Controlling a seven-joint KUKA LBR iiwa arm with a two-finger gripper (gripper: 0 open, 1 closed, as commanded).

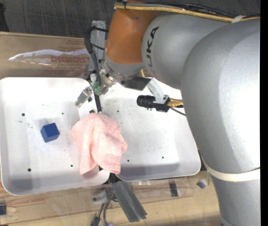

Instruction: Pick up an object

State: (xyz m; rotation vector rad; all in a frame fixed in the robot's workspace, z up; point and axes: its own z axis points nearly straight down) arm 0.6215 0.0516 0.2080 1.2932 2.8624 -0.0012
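Tool (90, 97) sits over the seam between the two bins, near their far edge, fingers spread; one light finger (83, 97) angles left, a dark one points down toward the cloth. Nothing between them. Pink cloth (100, 142) lies crumpled just below the tool, draped across the shared bin walls, its lower end hanging over the near rim. Blue cube (50, 132) rests flat on the left bin (11, 98) floor, well left of the cloth. Right bin (162, 145) partly covered by the arm (171, 46). Cardboard (35, 55) lies on the table behind the left bin.
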